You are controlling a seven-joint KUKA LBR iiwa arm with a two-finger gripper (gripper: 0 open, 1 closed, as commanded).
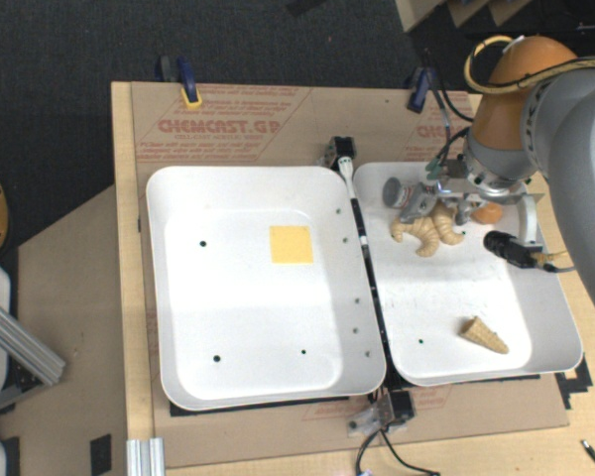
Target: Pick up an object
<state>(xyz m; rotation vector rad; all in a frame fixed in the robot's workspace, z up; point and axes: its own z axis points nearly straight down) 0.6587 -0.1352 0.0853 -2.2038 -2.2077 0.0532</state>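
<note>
Hovering over tan toy [428,232], end effector [434,202] in right bin [545,315].

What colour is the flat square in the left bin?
Yellow: the flat square shows plainly in the camera view.

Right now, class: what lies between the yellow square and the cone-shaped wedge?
In the camera view, between the yellow square and the cone-shaped wedge lie bare white bin floor and the black-edged seam where the two bins meet.
</note>
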